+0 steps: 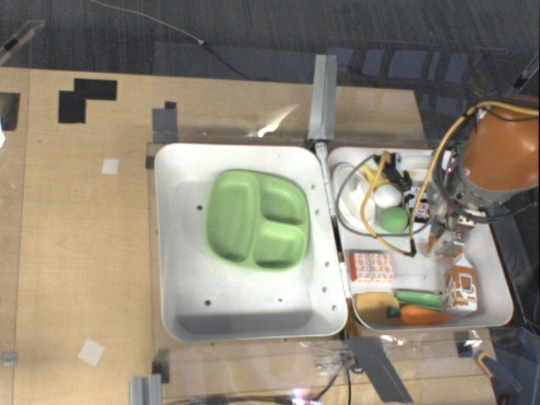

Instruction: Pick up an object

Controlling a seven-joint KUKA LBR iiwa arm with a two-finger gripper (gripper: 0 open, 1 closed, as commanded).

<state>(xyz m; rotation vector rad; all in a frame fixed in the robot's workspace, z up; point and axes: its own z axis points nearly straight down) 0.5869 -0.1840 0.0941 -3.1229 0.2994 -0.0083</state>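
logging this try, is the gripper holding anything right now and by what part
It cannot be told. The gripper is low in the right bin, just above the orange-and-white carton, but nothing can be seen between its fingers.

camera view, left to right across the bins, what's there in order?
green tray in the left bin → red-and-white packet → green ball → orange carton → gripper
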